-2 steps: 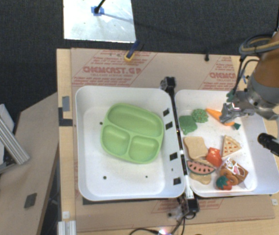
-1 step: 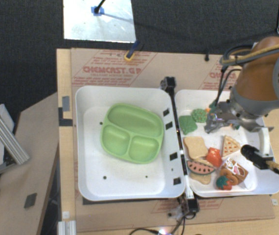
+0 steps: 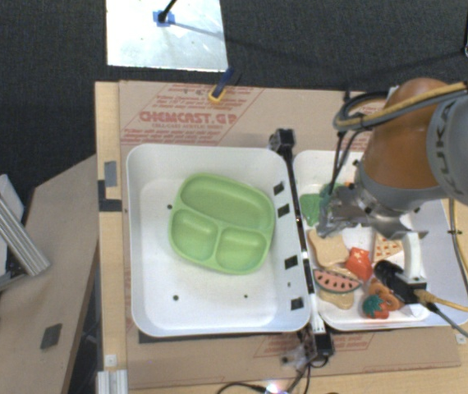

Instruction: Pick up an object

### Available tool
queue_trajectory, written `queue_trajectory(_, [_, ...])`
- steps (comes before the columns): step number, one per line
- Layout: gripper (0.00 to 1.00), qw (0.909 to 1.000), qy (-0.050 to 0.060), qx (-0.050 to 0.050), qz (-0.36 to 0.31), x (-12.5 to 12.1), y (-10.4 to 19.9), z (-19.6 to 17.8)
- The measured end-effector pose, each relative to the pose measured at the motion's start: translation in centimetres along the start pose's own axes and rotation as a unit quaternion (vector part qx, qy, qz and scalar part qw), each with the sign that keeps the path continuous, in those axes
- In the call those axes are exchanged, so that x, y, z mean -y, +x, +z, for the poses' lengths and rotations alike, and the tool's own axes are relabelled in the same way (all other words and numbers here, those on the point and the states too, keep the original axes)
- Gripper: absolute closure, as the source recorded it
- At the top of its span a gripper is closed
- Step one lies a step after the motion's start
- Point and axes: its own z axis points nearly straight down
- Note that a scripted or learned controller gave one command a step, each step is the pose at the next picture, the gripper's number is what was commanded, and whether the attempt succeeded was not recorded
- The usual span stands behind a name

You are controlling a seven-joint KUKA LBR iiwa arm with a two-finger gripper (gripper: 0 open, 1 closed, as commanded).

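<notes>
My gripper (image 3: 330, 222) hangs low over the left part of the right bin (image 3: 316, 169), under the grey and orange arm. Right beside it lies a green toy piece (image 3: 311, 208), partly hidden by the wrist. Toward the front of this bin sit a watermelon slice (image 3: 335, 281), a red-orange toy (image 3: 359, 263), a pizza slice (image 3: 388, 246) and a small teal and orange toy (image 3: 373, 304). The view shows nothing between the gripper's tips.
The left bin (image 3: 148, 302) holds a green divided plate (image 3: 220, 222) at its middle. A black-clipped divider (image 3: 291, 212) separates the two bins. The arm covers much of the right bin's back half.
</notes>
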Motion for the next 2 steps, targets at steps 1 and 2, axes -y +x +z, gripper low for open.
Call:
queue_trajectory(1, [1.0, 1.0, -0.001, 0.0, -0.001, 1.2, 5.6, -0.9])
queue_trajectory(2, [1.0, 1.0, 0.0, 0.001, 0.002, 3.1, 5.9, -0.8])
